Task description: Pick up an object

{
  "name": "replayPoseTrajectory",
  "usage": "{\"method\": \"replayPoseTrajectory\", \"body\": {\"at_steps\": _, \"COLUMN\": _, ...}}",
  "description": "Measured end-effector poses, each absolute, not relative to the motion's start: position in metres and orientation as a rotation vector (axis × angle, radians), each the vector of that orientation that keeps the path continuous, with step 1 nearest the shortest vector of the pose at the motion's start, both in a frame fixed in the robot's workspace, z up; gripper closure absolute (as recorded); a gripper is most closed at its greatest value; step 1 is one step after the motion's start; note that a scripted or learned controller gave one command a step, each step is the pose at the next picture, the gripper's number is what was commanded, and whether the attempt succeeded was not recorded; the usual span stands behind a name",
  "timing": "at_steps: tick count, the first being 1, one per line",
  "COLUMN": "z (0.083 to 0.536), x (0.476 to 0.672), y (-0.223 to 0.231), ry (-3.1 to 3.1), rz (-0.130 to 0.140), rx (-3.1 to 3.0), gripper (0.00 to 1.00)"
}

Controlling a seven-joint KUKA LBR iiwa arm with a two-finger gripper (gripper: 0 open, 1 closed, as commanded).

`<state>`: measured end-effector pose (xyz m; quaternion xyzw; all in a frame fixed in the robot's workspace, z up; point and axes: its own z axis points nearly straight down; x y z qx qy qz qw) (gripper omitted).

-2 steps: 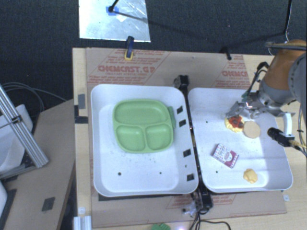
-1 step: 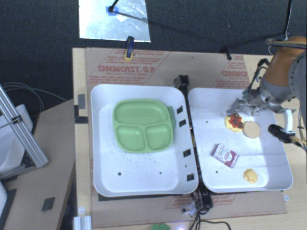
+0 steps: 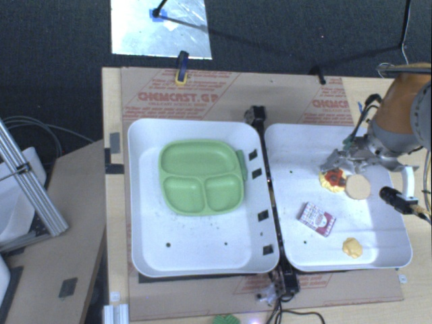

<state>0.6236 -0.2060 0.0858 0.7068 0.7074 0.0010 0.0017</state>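
Over the right bin (image 3: 297, 252) we are hovering our claw (image 3: 335, 169) right above a red-and-yellow toy (image 3: 333, 180), just left of a tan disc (image 3: 358, 187); we cannot tell its state.

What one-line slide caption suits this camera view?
Gripper lowered over a red-and-yellow toy in the right bin; green tray in the left bin.
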Motion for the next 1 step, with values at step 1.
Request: {"method": "replayPoseTrajectory", "body": {"at_steps": 1, "z": 0.0864, "x": 0.6032, "y": -0.2063, "ry": 2.219, "rz": 0.004, "rx": 2.217, "gripper": 0.0}}
